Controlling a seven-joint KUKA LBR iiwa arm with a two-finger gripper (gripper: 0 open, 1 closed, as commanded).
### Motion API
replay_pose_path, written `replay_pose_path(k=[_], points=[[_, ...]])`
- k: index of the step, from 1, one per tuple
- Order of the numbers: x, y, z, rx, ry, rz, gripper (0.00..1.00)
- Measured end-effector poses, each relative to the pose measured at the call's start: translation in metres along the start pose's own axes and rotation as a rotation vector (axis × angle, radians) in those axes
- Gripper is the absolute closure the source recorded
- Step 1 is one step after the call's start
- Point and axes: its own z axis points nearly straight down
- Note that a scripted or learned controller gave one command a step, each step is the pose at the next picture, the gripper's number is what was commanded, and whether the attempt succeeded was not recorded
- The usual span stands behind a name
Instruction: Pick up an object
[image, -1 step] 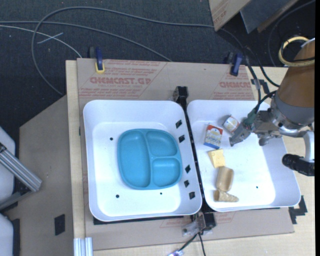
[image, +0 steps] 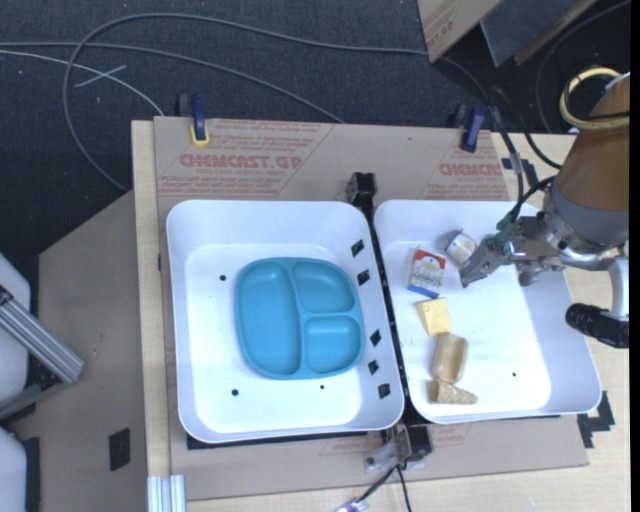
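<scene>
Right bin (image: 560, 385) holds candidates: small red-white-blue carton (image: 426, 271), yellow block (image: 435, 317), tan wooden piece (image: 449, 356), pale crumbly piece (image: 452, 394) near front wall, small grey-white item (image: 461, 245) toward rear. Left bin (image: 190, 330) holds blue divided plate (image: 299, 316). Gripper (image: 478, 264) low over right bin, just beside grey-white item and carton; jaws' state: cannot tell. Nothing visibly between them. Judgement: task at approach stage; no pick done. Left: close on one object, lift clear. All objects resting on bin floor.
</scene>
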Motion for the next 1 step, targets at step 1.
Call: replay_pose_path(k=[1], points=[[-0.0085,-0.0035,0.0579,0.006,0.001,0.002,0.0]])
